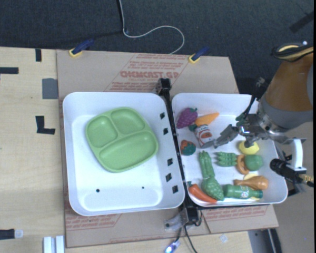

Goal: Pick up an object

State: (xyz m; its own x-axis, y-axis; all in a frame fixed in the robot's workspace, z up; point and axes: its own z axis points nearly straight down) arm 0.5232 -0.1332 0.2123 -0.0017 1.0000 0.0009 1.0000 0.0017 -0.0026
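The right white bin (229,98) holds several toy foods: purple grapes (187,116), an orange carrot (208,118), a red and white can (204,134), a green ridged vegetable (206,163), a green leafy piece (226,158), a yellow piece (248,147), a green ball (254,162) and an orange gourd (253,182). My gripper (228,136) hangs low over the middle of this bin, just right of the can and above the leafy piece. I see nothing held in it. The wrist hides part of the yellow piece.
The left white bin (76,157) carries a green divided plate (121,138). A green bottle (242,192), a red-orange carrot (198,194) and a bumpy green piece (211,186) lie along the right bin's front wall. A black divider (171,141) separates the bins.
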